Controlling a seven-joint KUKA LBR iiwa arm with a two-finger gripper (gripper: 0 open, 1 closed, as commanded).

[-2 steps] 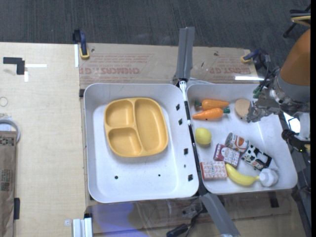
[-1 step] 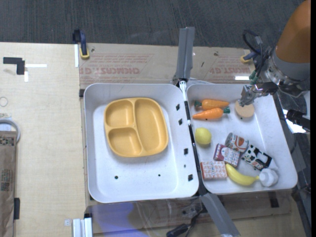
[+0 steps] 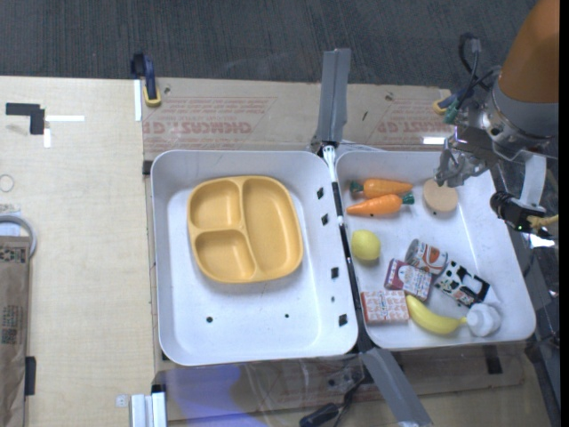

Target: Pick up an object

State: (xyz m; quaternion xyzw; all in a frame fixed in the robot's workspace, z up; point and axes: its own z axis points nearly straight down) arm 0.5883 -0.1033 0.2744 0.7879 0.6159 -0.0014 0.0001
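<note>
- Hovering just above the round tan wooden disc (image 3: 440,199), the two-finger gripper (image 3: 453,169) (finger spread: cannot tell) is approaching.
- Next: descend, clamp, lift.

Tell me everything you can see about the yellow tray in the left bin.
The tray is mustard yellow and looks like smooth plastic, a rounded rectangle with soft corners. Raised ridges split it into three compartments: one long one on its right side and two smaller ones on its left, one above the other. All three hold nothing. It lies flat, right side up, turned slightly askew, on the floor of the left bin, toward the far half. Nothing else touches it.
</note>
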